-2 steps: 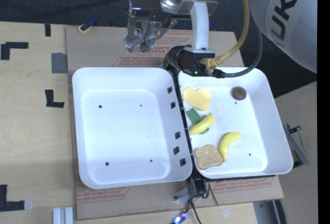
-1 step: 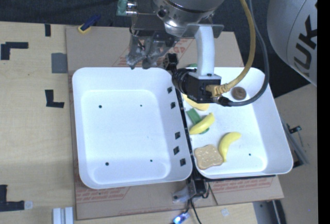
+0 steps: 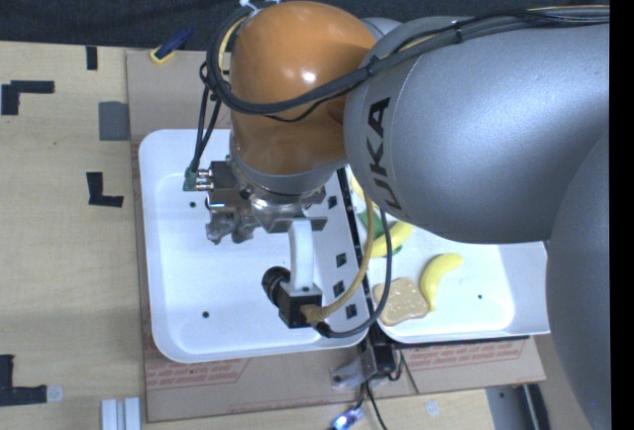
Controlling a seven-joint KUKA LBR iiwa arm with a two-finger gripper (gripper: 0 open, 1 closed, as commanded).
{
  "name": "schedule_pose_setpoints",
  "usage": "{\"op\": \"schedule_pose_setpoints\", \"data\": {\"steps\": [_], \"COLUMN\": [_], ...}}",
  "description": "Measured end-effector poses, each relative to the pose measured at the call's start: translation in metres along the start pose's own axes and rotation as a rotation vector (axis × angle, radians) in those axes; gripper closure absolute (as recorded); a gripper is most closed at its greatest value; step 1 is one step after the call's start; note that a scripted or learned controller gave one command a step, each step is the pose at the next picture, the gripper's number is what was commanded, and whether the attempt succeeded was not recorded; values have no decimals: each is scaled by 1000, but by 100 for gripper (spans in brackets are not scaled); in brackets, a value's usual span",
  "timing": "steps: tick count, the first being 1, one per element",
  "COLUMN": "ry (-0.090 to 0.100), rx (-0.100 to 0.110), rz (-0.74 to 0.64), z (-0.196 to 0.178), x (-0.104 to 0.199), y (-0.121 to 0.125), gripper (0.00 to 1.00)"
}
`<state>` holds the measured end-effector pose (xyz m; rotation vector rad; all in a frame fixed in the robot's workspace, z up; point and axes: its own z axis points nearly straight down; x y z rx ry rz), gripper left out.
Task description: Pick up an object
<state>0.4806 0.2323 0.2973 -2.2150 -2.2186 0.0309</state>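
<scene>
The gripper (image 3: 231,223) hangs over the left bin (image 3: 178,304); whether it is open or closed cannot be told. A yellow banana-shaped toy (image 3: 441,273) and a tan slice (image 3: 401,300) lie in the right bin (image 3: 487,311). This looks like the approach step, and the next move calls for shifting toward them.

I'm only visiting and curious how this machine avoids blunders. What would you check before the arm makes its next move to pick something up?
1. Gripper over a bin: ok. The gripper hangs above the left bin.
2. Something already carried: cannot tell from this angle.
3. Target beneath the gripper: cannot tell. The arm covers much of that bin.
4. Things available to pick: ok. A yellow banana-shaped piece and a tan flat piece lie in the right bin.
5. Gripper lined up with those: not ok. They lie in the other bin.
6. Yellow-green thing identified: cannot tell. The arm half hides it.
</scene>
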Motion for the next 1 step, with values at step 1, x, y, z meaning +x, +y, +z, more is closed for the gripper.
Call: {"op": "schedule_pose_setpoints", "data": {"steps": [1], "ry": [14], "rx": [-27], "rz": [-2], "z": [-112], "x": [0], "y": [1], "gripper": [100]}}
